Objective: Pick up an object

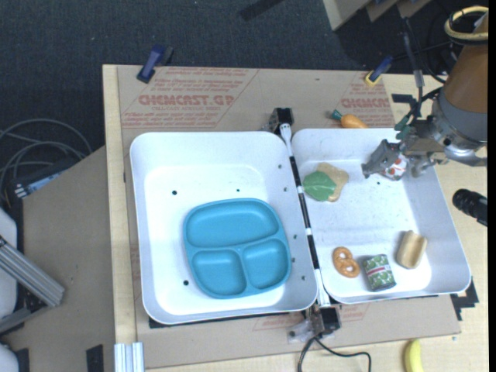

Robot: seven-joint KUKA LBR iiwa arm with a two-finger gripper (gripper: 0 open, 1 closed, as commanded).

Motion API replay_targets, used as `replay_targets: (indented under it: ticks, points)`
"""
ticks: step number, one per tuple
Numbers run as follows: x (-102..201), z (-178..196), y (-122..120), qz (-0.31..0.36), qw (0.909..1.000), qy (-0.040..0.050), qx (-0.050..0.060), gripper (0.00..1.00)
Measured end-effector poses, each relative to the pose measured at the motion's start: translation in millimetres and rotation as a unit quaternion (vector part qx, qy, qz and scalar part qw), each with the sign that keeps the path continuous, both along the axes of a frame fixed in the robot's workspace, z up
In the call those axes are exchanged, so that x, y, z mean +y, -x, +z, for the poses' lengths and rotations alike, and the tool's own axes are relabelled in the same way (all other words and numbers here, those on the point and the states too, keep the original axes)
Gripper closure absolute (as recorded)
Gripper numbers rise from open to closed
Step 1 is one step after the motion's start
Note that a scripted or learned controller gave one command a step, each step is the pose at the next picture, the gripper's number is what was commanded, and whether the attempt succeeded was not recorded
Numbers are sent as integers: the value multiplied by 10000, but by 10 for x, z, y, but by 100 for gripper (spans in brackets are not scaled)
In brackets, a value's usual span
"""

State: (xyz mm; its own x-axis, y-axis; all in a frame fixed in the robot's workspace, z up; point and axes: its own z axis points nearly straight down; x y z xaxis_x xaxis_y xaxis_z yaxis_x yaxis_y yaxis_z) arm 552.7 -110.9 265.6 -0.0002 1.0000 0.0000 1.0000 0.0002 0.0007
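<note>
My gripper point(397, 163) hangs over the back right part of the right bin point(442, 231), with its grey fingers point(377, 161) spread open. A small red and white object point(397, 169) shows between them, low by the bin floor; I cannot tell whether they touch it. A green round piece point(317, 185) lies on a tan item point(335, 178) at the bin's back left. Near the front lie an orange pretzel point(346, 261), a green and red patterned block point(378, 271) and a tan bread-like piece point(410, 249).
The left bin point(155, 169) holds a blue divided plate point(236, 246). A small carrot point(353, 120) lies on the bench behind the right bin. A yellow item point(413, 355) sits at the bench's front right, a blue clip point(155, 60) at the back left.
</note>
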Motion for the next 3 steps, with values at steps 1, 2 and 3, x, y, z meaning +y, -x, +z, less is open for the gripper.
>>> replay_targets:
  ticks: [1,2,3]
  points:
    - [-922,-504,-588,-1,10000,10,0,0]
    - [-870,-1812,-1134,4,10000,-1,7,0]
    - [-872,-1690,-1151,9,10000,13,-22,100]
